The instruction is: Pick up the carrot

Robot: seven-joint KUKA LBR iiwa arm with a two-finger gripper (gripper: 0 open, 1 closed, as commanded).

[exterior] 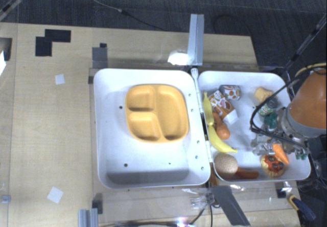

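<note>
My gripper (273,145) hangs low in the right bin (240,75), and I cannot tell how it is set. The carrot (281,153) lies just at its five o'clock, above a pizza slice (272,166).

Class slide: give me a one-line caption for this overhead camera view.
Arm's gripper low over the carrot in the crowded right bin; yellow divided plate in the left bin.

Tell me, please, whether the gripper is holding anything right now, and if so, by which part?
It cannot be told. The gripper sits low in the right bin, right at the carrot, but the wrist and cables hide the contact.
</note>
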